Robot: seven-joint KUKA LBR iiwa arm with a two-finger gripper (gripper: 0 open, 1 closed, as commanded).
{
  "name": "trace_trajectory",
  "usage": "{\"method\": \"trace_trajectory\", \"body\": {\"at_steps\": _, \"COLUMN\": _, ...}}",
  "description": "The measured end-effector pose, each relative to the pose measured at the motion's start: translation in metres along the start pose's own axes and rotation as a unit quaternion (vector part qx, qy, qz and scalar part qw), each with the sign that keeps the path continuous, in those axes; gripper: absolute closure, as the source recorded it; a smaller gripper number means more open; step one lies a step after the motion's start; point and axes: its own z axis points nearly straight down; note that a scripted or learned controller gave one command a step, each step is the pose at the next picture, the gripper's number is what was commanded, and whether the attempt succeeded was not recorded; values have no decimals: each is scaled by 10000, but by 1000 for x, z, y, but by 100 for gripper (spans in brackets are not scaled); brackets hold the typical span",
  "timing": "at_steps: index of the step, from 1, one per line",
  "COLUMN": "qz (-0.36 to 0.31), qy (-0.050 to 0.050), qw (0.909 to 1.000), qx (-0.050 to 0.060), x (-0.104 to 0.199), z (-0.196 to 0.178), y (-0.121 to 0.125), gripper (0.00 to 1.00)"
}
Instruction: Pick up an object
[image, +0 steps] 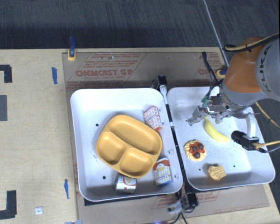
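A yellow banana (pixel 217 132) lies in the right bin (pixel 266 171), near its middle. My gripper (pixel 221 121) hangs over the banana's upper end, with the grey arm and its orange band coming in from the right. Its fingers stand apart, one grey finger (pixel 194 118) to the left of the banana and the other to its right; the gripper is open and holds nothing. A small round pizza-like toy (pixel 195 149) and a tan cracker-like piece (pixel 216 172) lie in front of the banana in the same bin.
The left bin (pixel 81 134) holds a large yellow divided plate (pixel 128 145), a red-and-white packet (pixel 152 118) and two small cans (pixel 162 172) along the front. A black connector with a yellow cable (pixel 245 140) hangs by the arm on the right.
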Motion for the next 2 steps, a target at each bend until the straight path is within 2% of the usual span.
{"method": "trace_trajectory", "body": {"at_steps": 1, "qz": -3, "qy": 4, "qw": 10000, "qx": -19, "x": 7, "z": 50, "y": -49, "gripper": 0}}
{"method": "trace_trajectory", "body": {"at_steps": 2, "qz": -2, "qy": -3, "qw": 10000, "qx": -24, "x": 7, "z": 50, "y": -99, "gripper": 0}}
